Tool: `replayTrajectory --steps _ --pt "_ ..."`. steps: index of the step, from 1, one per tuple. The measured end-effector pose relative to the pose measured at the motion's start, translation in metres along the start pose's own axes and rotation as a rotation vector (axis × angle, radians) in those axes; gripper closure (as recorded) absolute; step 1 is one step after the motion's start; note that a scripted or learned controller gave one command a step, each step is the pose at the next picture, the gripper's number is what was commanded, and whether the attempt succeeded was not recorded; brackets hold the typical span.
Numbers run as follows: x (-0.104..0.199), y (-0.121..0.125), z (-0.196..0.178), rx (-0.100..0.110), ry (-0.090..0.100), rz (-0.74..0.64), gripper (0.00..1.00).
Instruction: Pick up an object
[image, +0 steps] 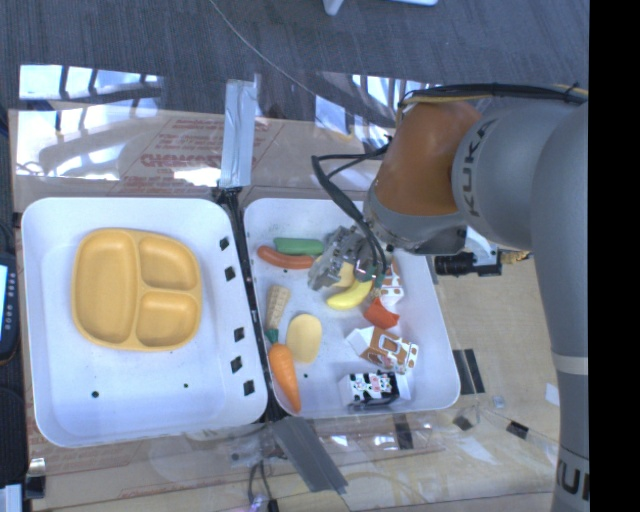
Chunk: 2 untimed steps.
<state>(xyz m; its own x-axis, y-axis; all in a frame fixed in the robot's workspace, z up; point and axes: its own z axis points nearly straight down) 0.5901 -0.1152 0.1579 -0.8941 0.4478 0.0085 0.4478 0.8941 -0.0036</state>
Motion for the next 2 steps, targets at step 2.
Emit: replayTrajectory --steps 2 --pt "0.060 0.008 -0.032 -0.002 -0.007 -0.146 1.00"
